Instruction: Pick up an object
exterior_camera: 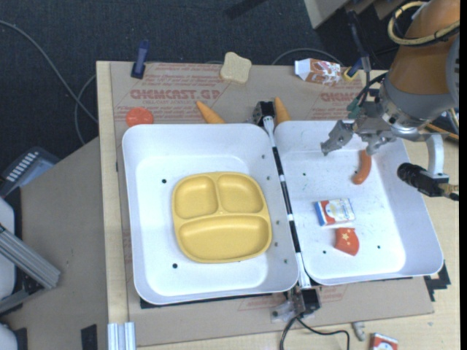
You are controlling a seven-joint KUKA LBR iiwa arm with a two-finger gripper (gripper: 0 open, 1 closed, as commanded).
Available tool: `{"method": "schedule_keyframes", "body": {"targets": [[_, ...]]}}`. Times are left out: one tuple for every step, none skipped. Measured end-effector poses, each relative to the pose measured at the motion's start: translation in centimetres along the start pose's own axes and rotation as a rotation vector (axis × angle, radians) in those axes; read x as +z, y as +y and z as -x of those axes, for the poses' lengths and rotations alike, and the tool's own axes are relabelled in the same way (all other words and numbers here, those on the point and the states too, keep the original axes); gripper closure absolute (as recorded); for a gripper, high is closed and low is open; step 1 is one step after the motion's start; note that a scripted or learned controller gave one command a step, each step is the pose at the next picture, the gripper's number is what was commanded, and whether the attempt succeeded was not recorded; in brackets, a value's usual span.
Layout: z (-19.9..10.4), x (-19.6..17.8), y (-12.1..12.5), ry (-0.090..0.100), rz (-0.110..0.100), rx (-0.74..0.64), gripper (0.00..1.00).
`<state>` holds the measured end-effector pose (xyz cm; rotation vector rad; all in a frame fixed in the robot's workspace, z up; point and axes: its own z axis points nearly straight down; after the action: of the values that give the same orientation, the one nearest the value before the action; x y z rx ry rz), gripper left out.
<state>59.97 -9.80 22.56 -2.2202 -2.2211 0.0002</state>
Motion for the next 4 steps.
{"method": "schedule_keyframes", "body": {"targets": [[8.3, 2.2, 5.7, -0.003, 0.001, 0.002, 0.0], [11.8, 10.1, 6.2, -0.001, -0.002, 0.001, 0.0], [9.1, 14.1, 5.7, 0.001, -0.001, -0.001, 0.0], [9.1, 13.0, 5.9, -0.001, 0.003, -0.001, 1.0]]}}
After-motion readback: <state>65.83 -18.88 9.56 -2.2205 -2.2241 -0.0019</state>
